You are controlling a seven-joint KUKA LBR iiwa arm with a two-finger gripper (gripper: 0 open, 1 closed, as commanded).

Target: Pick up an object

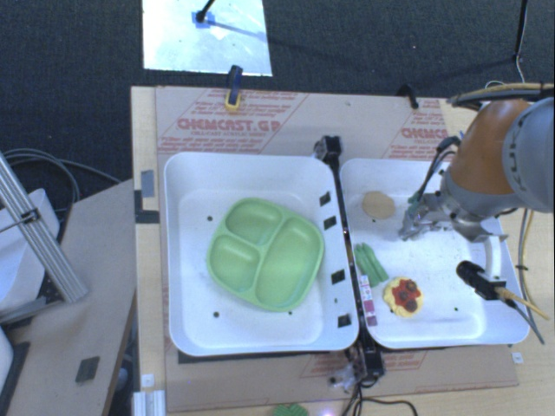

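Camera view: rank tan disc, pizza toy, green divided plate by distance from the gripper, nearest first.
Measured from the gripper, in the right bin:
1. Tan disc, just to its left in the same bin.
2. Pizza toy, below it, near that bin's front.
3. Green divided plate, across the divider in the left bin.

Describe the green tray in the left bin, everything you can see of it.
The green tray is a pale green, plastic-looking divided plate with rounded corners and three compartments. It lies flat and upright, turned at a slant, near the middle of the left bin, resting on the bin's floor. Nothing lies in it or touches it.
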